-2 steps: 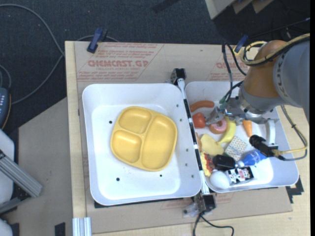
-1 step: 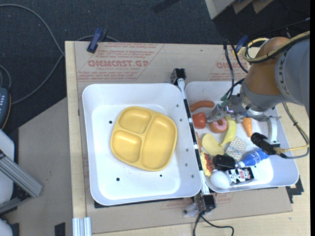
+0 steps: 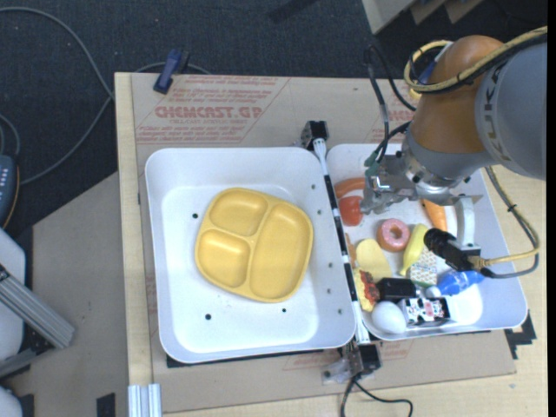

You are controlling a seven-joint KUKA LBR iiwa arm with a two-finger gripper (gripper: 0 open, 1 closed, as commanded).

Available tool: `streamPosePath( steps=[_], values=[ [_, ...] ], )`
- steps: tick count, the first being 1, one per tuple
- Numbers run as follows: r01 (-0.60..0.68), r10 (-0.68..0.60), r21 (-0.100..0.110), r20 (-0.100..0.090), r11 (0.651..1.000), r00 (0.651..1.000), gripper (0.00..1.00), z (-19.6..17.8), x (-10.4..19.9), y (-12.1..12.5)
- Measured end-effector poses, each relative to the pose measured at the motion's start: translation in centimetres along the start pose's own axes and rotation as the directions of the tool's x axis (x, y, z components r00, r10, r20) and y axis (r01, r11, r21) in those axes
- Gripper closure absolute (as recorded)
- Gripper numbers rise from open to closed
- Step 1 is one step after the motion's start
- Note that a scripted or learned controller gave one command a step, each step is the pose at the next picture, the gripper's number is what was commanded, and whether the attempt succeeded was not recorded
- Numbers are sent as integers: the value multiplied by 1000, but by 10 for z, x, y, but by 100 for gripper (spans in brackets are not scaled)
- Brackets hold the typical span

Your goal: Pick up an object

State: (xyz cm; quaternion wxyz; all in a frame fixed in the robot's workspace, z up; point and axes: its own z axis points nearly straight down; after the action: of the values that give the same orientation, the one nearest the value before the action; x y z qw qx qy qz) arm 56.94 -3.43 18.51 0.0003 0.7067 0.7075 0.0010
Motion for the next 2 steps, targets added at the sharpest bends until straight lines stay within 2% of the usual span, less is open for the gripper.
streamPosePath(
  steps=[1,2],
  values=[
    [-1,1,2,1,1000,1000,0,1,-1,-1],
    [-2,2,4,1,1000,1000,0,0,-53,-28]
  ],
)
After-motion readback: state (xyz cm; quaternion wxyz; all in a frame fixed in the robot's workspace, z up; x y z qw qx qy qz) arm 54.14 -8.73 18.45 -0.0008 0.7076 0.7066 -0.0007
